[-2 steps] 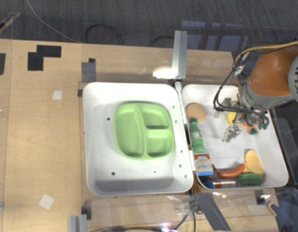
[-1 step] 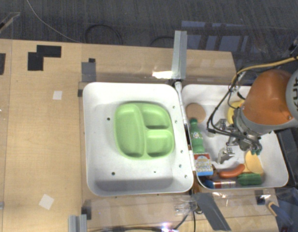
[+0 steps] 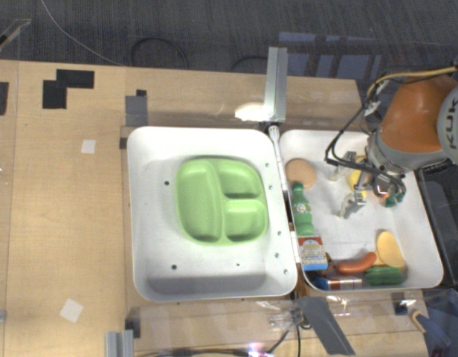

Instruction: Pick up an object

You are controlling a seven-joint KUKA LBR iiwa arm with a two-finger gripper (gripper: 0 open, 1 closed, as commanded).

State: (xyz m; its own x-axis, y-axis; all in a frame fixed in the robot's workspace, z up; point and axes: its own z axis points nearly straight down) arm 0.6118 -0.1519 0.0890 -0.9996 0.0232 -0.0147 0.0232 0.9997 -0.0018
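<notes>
My gripper point(image 3: 353, 203) hangs over the middle of the right bin point(image 3: 426, 222), under the grey wrist with the orange band point(image 3: 411, 117). Near it lie a tan round bun point(image 3: 302, 173) to the left and a green bottle point(image 3: 302, 216) along the bin's left wall. A red-and-white box point(image 3: 313, 253), a red sausage point(image 3: 355, 262), a green vegetable point(image 3: 383, 275) and a yellow piece point(image 3: 390, 249) crowd the bin's front. Something small and yellow point(image 3: 355, 178) peeks out beside the wrist, partly hidden. Nothing shows in the gripper.
The left bin point(image 3: 151, 274) holds a light green divided tray point(image 3: 220, 201). A metal post point(image 3: 276, 88) stands behind the wall between the bins. Bare white floor lies in the right bin around the gripper.
</notes>
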